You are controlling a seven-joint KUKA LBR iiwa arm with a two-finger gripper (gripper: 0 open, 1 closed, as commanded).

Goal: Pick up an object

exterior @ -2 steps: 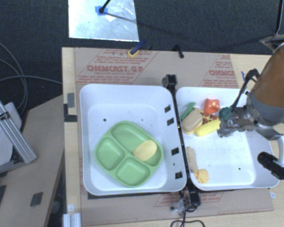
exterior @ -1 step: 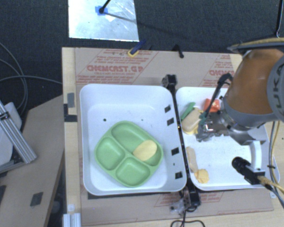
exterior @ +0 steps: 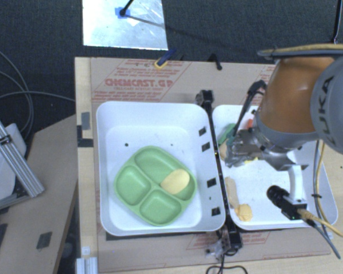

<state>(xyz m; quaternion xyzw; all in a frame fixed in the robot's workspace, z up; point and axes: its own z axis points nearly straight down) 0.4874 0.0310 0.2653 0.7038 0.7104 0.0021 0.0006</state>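
My gripper [exterior: 235, 153] hangs low over the left part of the right bin [exterior: 263, 217], under the grey and orange arm. A green object [exterior: 226, 133] lies just behind it against the bin's left wall, partly covered by the gripper. In front of the gripper a tan elongated object [exterior: 231, 190] lies along the left wall. A small yellow-orange object [exterior: 244, 212] sits near the front left corner. Nothing is visibly held. The arm hides much of the right bin's middle.
The left bin [exterior: 137, 119] holds a green divided plate [exterior: 138, 182] with a pale yellow rounded object [exterior: 175, 181] on it. A black divider [exterior: 215, 164] runs between the two bins. Cardboard lies under both bins.
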